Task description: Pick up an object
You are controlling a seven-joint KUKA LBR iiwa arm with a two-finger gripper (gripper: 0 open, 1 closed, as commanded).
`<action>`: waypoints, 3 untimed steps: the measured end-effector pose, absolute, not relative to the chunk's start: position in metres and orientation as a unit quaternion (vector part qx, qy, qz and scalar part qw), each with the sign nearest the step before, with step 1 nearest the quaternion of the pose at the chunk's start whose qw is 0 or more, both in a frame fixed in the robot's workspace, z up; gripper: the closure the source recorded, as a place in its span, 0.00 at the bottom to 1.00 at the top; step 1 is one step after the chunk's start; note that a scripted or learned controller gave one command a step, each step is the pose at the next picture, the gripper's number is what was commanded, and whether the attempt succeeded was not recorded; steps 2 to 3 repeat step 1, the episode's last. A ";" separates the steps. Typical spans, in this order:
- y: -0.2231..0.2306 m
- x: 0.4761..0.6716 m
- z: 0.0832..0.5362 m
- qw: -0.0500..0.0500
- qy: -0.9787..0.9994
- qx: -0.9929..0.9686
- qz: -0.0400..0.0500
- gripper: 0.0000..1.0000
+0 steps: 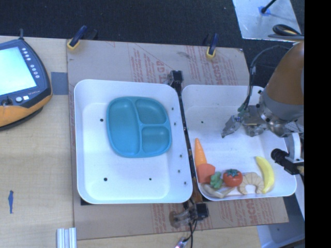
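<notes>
My gripper (231, 126) hangs over the bare middle of the right bin (217, 99), pointing left, with the grey and orange arm behind it at the right edge. Along the front of this bin lie an orange carrot (199, 152), a red pepper piece (206, 172), a tomato (232, 177), a beige croissant (252, 182) and a yellow banana (265, 173). All of them sit below and in front of the gripper, apart from it. The carrot is the closest. I see nothing held in the gripper.
A blue divided plate (138, 126) lies in the left bin (88, 164). A tablet-like controller (20, 81) rests on the bench at far left. Clamps (211, 48) hold the cardboard at the back edge.
</notes>
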State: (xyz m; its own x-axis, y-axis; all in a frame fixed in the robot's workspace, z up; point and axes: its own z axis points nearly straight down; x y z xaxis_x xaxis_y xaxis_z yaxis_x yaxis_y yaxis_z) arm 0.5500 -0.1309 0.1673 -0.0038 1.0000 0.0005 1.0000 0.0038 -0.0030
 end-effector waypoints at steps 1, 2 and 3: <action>-0.196 0.520 0.091 0.002 -0.708 -0.706 0.002 0.00; -0.196 0.520 0.091 0.002 -0.708 -0.706 0.002 0.00; -0.196 0.520 0.091 0.002 -0.708 -0.706 0.002 0.00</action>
